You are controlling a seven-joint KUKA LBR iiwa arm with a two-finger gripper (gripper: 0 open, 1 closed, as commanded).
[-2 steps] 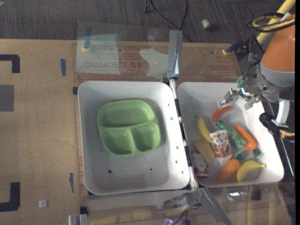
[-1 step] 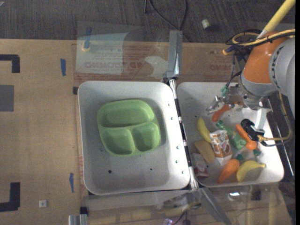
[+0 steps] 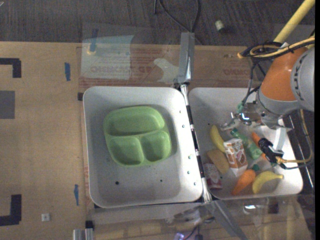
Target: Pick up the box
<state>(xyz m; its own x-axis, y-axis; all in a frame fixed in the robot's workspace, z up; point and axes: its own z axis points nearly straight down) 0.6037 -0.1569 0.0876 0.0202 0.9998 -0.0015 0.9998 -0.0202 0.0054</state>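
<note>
The box (image 3: 235,153) is a small white and red carton that stands in the middle of the right bin (image 3: 200,109), between a yellow banana (image 3: 217,137) and a green bottle (image 3: 248,144). The grey arm with its orange band (image 3: 281,81) reaches in from the right, and my gripper (image 3: 254,130) hangs over the bin just right of and behind the box. Nothing shows in its grasp, and the box rests among the other items.
The right bin also holds a carrot (image 3: 243,181), a second banana (image 3: 266,180), a tan piece (image 3: 218,159) and a red and white packet (image 3: 214,177), all crowded round the box. The left bin (image 3: 95,134) bears a green divided plate (image 3: 137,135).
</note>
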